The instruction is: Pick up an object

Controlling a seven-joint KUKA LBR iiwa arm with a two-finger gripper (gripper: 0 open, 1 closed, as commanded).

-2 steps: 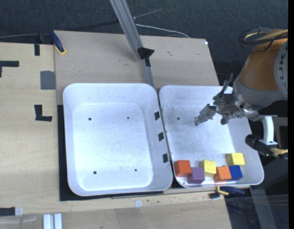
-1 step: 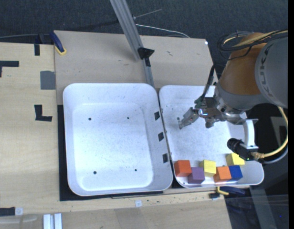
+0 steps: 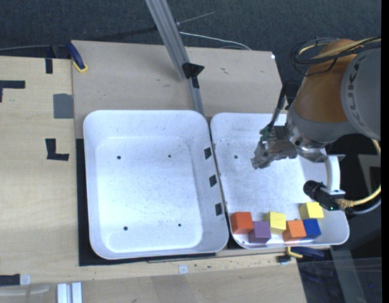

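Several small blocks lie along the near edge of the right bin (image 3: 245, 169): an orange block (image 3: 242, 221), a purple block (image 3: 261, 231), a yellow block (image 3: 277, 221), another orange block (image 3: 295, 230), a blue block (image 3: 311, 228) and a second yellow block (image 3: 312, 211). My gripper (image 3: 263, 158) hangs over the middle of the right bin, well behind the blocks and apart from them. Nothing shows between its fingertips.
The left bin (image 3: 93, 169) sits beside the right one, their rims meeting at mid-bench. A metal pole (image 3: 169, 30) slants in from the top toward the bins' junction. The grey arm with its orange band (image 3: 324, 87) fills the upper right.
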